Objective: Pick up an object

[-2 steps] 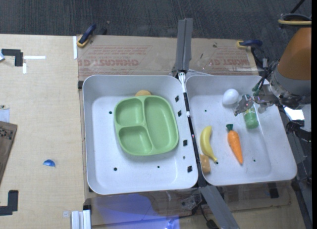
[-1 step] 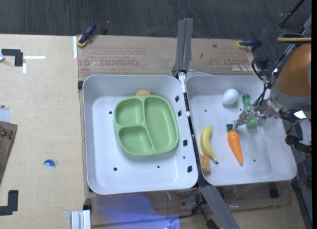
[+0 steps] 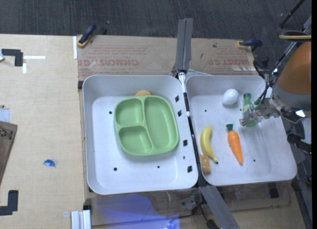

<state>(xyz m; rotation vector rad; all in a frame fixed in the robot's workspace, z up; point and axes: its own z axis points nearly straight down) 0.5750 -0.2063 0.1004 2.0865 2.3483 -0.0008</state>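
Note:
In the right bin (image 3: pixel 277 171) lie a yellow banana (image 3: pixel 207 144), an orange carrot (image 3: pixel 235 146) with a green top, a white egg-shaped object (image 3: pixel 230 96) and a small green object (image 3: pixel 247 104). A small tan piece (image 3: pixel 205 164) sits by the banana's lower end. My gripper (image 3: pixel 249 119) reaches in from the right and hangs low at the green object's near end, just above and to the right of the carrot. The gripper overlaps the green object, so whether it touches it is unclear.
The left bin (image 3: pixel 99 173) holds a green divided plate (image 3: pixel 146 124), and a small orange object (image 3: pixel 143 93) peeks out behind it. A ridge (image 3: pixel 187 124) separates the two bins. The arm's orange band (image 3: pixel 299 69) rises at the right edge.

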